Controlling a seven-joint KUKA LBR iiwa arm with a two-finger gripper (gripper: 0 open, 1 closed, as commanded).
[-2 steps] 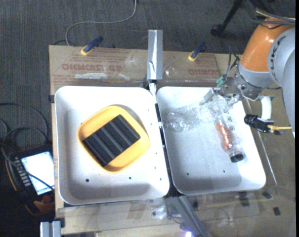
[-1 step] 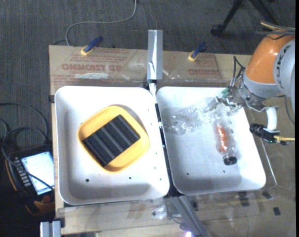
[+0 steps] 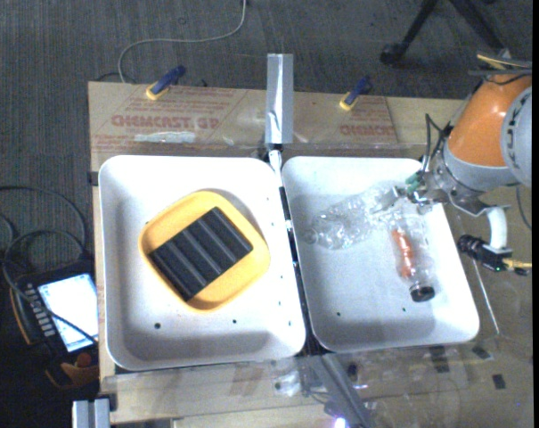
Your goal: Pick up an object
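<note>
Bench: a board surface on which two shallow white bins are set side by side, their inner edges touching below a grey upright post at the far edge. Left bin: one yellow tray-like object with a black ribbed insert is held near the centre, turned at an angle to the bin's edges. Right bin: a crumpled clear plastic bottle is laid near the far half, stretching from the centre toward the far right corner; a small clear bottle with an orange label and a dark cap is laid just beside it, close to the right edge, cap toward the near edge. Arm: grey with an orange band, entered from the right and placed over the right bin's far right corner. Gripper: seen at that corner, at the end of the crumpled bottle; whether it is wide, narrow or closed on anything cannot be told. Two blue-and-yellow clamps are fixed along the bench's far edge.
</note>
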